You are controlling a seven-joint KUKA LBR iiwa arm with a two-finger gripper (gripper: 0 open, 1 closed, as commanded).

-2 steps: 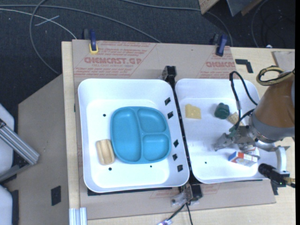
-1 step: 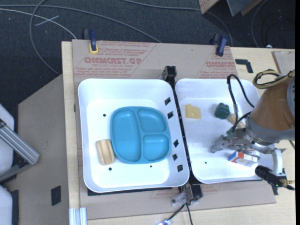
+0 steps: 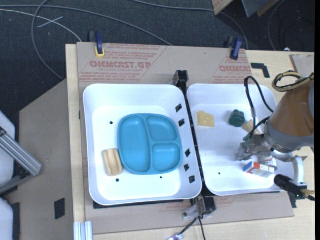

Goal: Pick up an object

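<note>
Small box: [image 3: 260, 168] red, white and blue, lying near the right bin's [image 3: 220, 184] front edge.
Pincer: [image 3: 252, 153] low, just above the box (grip unclear).
Green object: [image 3: 236, 117] near a tan piece [image 3: 205, 119].
Left bin: [image 3: 100, 134] blue tray [image 3: 149, 143], tan block [image 3: 112, 161].

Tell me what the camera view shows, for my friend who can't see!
A robot arm's tool hangs low in the right bin, near a small red, white and blue object. The left bin holds a blue divided plate.

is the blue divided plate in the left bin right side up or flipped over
Right side up: the blue plate in the left bin shows its three recessed compartments facing upward.
</note>
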